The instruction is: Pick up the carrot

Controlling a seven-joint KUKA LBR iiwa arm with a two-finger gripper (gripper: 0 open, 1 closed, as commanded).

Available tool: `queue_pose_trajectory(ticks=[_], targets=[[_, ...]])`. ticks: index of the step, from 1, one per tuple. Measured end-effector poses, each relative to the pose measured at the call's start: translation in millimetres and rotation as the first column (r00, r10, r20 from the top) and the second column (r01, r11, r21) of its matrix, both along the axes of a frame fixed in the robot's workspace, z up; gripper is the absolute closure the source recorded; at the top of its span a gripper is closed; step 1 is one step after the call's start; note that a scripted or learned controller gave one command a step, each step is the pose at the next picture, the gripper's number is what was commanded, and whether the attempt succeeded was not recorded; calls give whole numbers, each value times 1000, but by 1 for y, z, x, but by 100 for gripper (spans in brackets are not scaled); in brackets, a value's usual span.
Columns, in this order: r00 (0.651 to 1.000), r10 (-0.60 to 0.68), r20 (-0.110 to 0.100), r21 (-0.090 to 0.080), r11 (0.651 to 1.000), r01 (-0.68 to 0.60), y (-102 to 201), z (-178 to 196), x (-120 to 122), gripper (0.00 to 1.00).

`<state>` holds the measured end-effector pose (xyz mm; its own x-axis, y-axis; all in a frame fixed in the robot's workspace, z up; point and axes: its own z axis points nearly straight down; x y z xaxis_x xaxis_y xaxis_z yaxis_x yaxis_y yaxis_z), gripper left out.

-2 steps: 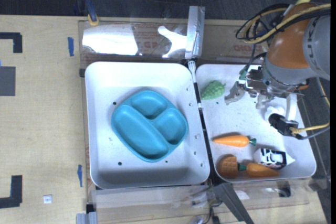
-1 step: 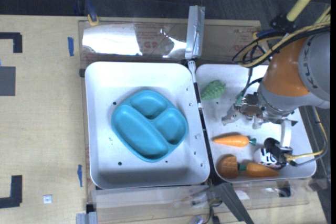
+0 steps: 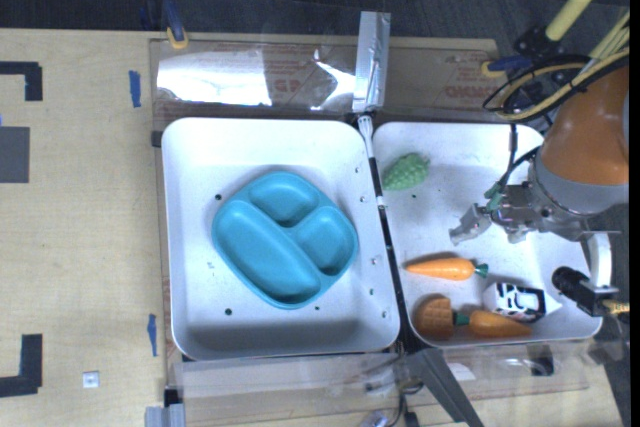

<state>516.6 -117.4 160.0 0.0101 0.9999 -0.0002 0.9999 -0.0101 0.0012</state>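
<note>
In the right bin (image 3: 440, 140), two orange carrots (image 3: 438, 267) with green tops, one green lump (image 3: 405, 172), gripper (image 3: 470, 227) above, fingers spread, empty.

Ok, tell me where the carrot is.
The carrot lies in the right bin, near its left wall, below the green toy and above the brown piece.
</note>
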Motion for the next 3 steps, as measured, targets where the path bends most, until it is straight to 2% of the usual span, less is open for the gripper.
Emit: queue_pose_trajectory(ticks=[1, 2, 3], targets=[[998, 63, 19, 0, 998, -63, 15, -59, -12, 0], [990, -142, 15, 7, 990, 142, 18, -58, -31, 0], [994, 109, 13, 5, 994, -109, 29, -68, -31, 0]])
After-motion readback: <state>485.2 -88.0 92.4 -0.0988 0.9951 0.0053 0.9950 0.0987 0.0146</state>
